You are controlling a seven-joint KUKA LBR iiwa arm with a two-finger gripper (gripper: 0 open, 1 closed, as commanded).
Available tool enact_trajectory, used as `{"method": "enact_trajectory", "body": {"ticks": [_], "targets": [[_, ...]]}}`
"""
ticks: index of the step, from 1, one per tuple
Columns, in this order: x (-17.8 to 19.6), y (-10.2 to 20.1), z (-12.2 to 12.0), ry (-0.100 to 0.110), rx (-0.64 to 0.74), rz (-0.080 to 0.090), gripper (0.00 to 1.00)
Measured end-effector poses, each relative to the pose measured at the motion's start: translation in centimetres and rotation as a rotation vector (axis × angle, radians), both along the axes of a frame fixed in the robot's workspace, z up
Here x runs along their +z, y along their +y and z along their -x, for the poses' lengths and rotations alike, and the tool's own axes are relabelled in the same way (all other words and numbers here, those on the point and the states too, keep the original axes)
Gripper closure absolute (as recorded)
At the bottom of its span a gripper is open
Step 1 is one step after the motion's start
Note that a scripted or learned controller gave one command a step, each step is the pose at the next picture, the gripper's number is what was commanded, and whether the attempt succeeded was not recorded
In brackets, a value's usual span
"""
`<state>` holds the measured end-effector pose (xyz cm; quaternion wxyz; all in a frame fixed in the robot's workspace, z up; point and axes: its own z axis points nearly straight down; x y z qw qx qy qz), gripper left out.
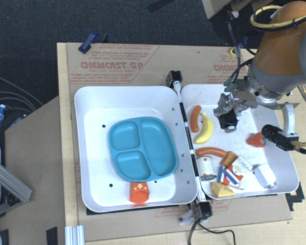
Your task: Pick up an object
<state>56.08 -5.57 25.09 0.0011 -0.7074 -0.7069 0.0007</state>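
Note:
My gripper [227, 120] hangs over the upper middle of the right bin [290, 160], pointing down. Just to its left lie a yellow banana [206, 128] and a sausage [195, 117]. A second sausage [210, 151] lies lower down, with a small can [207, 168], a carrot-like piece [228, 160], a colourful packet [230, 176] and a cheese wedge [222, 190] near the bin's front. A red piece [255, 140] and a white block [264, 175] sit to the right. Nothing shows between the fingers.
The left bin [92, 106] holds a blue divided plate [143, 148] and an orange cup [139, 192] at its front. A black fitting [280, 137] sticks into the right bin from the right. Cardboard [117, 65] lies beyond the bins.

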Motion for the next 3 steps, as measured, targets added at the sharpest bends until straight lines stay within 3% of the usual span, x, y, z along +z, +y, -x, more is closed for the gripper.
{"method": "enact_trajectory", "body": {"ticks": [1,2,3], "targets": [[1.8,-0.7,7.1,0.001,0.0,0.0,1.0],[1.7,6.7,8.2,0.001,0.002,-0.001,1.0],[2.4,2.6,8.2,-0.002,0.0,0.001,1.0]]}}
